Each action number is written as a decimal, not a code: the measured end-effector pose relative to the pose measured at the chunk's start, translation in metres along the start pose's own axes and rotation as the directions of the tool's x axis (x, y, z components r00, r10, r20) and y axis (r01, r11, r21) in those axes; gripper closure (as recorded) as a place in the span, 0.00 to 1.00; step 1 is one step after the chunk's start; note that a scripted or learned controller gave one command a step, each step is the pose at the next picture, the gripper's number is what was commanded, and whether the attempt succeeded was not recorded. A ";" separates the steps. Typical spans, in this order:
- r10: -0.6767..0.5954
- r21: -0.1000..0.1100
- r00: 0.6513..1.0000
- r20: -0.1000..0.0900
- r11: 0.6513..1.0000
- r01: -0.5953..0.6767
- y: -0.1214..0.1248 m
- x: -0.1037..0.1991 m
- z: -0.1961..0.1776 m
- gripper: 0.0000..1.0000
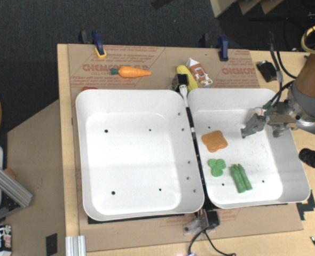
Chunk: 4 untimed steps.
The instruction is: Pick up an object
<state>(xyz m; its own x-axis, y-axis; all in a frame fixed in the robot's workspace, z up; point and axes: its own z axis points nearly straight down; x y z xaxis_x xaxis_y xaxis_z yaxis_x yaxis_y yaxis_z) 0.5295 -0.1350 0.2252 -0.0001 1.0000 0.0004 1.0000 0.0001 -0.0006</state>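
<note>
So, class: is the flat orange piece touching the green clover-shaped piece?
Apart. The camera view shows bare white bin floor between the flat orange piece and the green clover-shaped piece.

A robotics lab: clamped cardboard bench (pixel 163 63), white bins (pixel 93 105), cables.

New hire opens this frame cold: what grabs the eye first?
Probably the grey arm's end effector, hanging over the right white bin, whose floor holds an orange wavy-edged flat piece, a green leafy toy and a green ridged bundle. Next, the bright orange toy carrot on the cardboard behind the left white bin.
</note>
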 end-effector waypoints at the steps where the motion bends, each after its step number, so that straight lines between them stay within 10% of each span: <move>1: -0.001 -0.003 1.000 0.001 1.000 0.001 0.001 0.000 -0.011 1.00; 2: 0.003 -0.013 1.000 0.007 1.000 -0.003 0.021 -0.058 -0.108 1.00; 3: 0.005 0.007 1.000 -0.002 1.000 -0.005 -0.031 -0.080 -0.027 1.00; 4: -0.006 -0.015 1.000 0.005 1.000 0.006 0.046 -0.047 -0.130 1.00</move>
<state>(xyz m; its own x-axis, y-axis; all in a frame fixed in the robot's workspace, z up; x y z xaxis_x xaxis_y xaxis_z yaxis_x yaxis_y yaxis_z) 0.5760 -0.1819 0.3547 -0.0063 1.0000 -0.0050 0.9999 0.0064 0.0140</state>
